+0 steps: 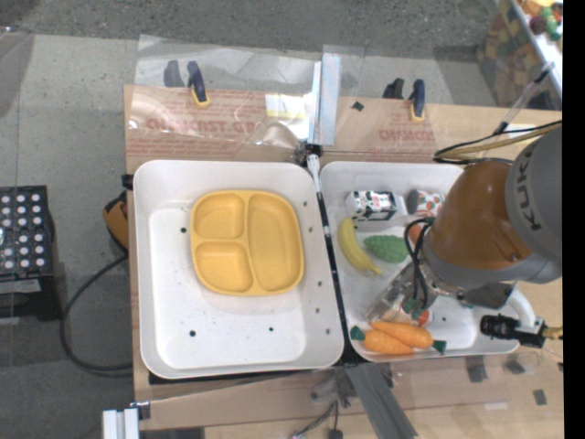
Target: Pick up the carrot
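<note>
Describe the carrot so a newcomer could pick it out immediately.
Look in the right bin, along its near edge just below the tool. The carrot lies there on its side: orange and tapered, unlike the yellow banana and the green piece farther back.

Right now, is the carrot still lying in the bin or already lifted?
Lying in the bin. The carrot rests flat on the right bin's floor near its front edge, with the gripper just above it.
</note>
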Controlling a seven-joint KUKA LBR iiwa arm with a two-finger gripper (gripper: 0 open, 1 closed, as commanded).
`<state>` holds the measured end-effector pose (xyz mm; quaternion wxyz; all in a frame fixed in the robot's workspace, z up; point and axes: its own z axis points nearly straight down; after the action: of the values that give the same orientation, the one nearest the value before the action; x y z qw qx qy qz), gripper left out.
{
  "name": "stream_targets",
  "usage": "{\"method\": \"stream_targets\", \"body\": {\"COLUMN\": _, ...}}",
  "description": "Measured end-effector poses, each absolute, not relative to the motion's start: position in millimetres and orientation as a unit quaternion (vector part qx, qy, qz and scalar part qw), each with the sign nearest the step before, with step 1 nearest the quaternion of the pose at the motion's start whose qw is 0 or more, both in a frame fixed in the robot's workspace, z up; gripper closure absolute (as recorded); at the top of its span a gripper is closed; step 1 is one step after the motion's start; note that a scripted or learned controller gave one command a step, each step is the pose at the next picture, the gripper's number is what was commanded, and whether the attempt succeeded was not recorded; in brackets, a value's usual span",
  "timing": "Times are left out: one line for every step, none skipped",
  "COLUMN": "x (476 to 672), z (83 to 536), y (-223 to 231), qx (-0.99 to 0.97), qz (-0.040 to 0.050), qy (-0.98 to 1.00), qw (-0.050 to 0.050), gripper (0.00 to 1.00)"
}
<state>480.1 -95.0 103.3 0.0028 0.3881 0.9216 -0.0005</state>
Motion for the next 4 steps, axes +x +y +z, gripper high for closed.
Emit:
{"method": "stream_targets", "body": {"x": 479.9, "z": 103.2, "y": -94.9, "qx": 0.388, "qz": -0.0005, "qy": 0.922, "qw": 0.002, "gripper": 0.00}}
{"method": "stream_targets", "body": {"x": 525.7, "z": 111.5, "y": -153.5, "qx": 0.565, "qz": -0.0020, "qy": 0.825, "qw": 0.000, "gripper": 0.00}}
{"method": "stream_targets", "body": {"x": 591.9, "z": 92.0, "y": -147.9, "qx": 0.662, "qz": -0.0021, "qy": 0.750, "qw": 0.000, "gripper": 0.00}}
{"method": "stream_targets", "body": {"x": 505.9, "z": 126.8, "y": -146.3, "qx": 0.576, "qz": -0.0015, "qy": 0.817, "qw": 0.000, "gripper": 0.00}}
